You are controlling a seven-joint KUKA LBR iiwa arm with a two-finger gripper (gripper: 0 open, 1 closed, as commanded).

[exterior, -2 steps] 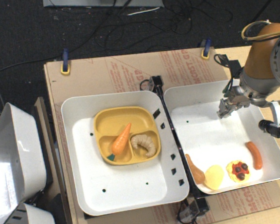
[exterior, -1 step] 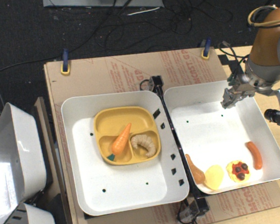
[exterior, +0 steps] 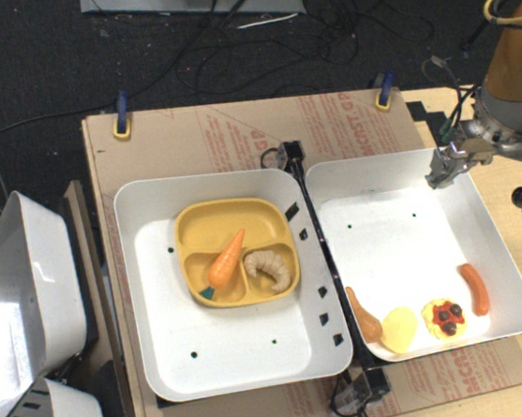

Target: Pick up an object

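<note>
The right bin [exterior: 406, 232] holds a small sausage [exterior: 476, 288] near its right wall. Along its front edge lie a little pizza-like toy [exterior: 443, 317], a yellow round piece [exterior: 399, 328] and a brown drumstick-shaped piece [exterior: 363, 314]. In the left bin [exterior: 164, 337] a yellow divided plate [exterior: 197, 228] carries a carrot [exterior: 227, 259] and a pale shrimp-like piece [exterior: 269, 269]. My gripper [exterior: 445, 171] hangs over the right bin's far right corner, well apart from all the toys.
The grey arm with its orange band [exterior: 513, 68] comes in at the upper right. Two blue-and-yellow clamps [exterior: 121, 125] [exterior: 384, 91] hold the board at the back. Spare white bins [exterior: 20, 280] stand at the left. Cables lie on the dark floor behind.
</note>
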